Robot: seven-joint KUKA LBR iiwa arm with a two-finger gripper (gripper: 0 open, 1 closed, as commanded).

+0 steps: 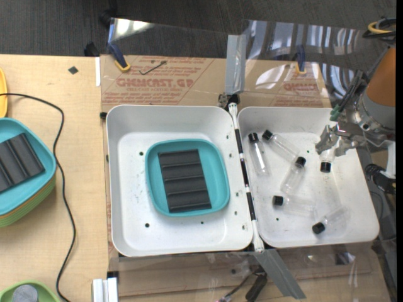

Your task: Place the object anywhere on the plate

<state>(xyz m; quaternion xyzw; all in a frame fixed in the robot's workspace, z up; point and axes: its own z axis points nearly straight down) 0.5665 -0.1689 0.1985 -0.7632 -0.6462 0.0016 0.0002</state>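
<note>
A teal plate (217, 175) with a black ridged insert (183, 181) lies in the left white bin (126, 168). Several clear vials with black caps are scattered in the right white bin (359, 231): one vial (257, 155) by the divider, another vial (281, 146) beside it, a third vial (292, 177) in the middle. My gripper (332, 142) hovers over the right bin's far right part, well away from the plate. A black cap (325, 166) sits just below it; whether it is held is unclear.
More vials lie near the right bin's front, one vial (330, 221) at the right. A stack of teal plates (25, 168) and a black cable (63, 168) rest on the wooden bench to the left. Clear plastic sheeting (302, 43) stands behind the bins.
</note>
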